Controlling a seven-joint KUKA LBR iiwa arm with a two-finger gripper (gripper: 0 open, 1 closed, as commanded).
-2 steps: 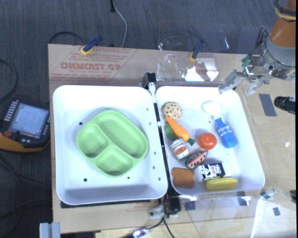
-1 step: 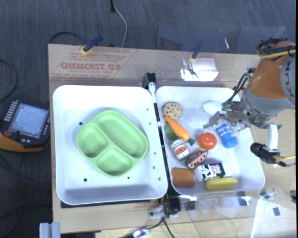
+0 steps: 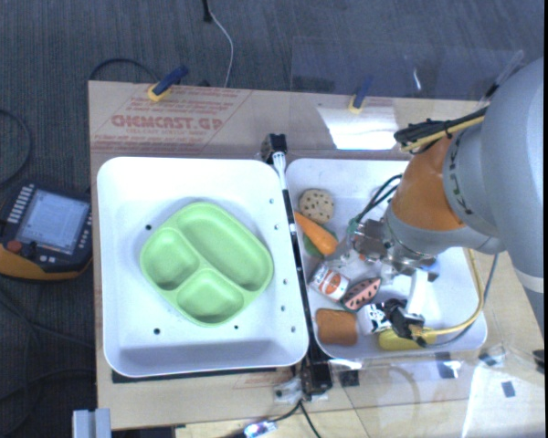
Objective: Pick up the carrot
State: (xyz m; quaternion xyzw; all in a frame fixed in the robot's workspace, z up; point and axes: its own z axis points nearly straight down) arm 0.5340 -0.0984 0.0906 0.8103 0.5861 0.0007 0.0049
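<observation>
The orange carrot (image 3: 315, 234) lies slantwise in the right bin (image 3: 457, 281), close to its left wall and just below a round speckled cookie (image 3: 317, 204). My gripper (image 3: 359, 245) hangs over the middle of that bin, just right of the carrot's lower end. Nothing can be seen held in it. The grey arm with its orange band covers the bin's right half.
Below the gripper lie a red-and-white packet (image 3: 331, 281), a reddish slice (image 3: 362, 290), a brown bun (image 3: 336, 326), a black-and-white toy (image 3: 376, 316) and a yellow piece (image 3: 397, 339). The left bin (image 3: 128, 336) holds a green divided plate (image 3: 206, 261).
</observation>
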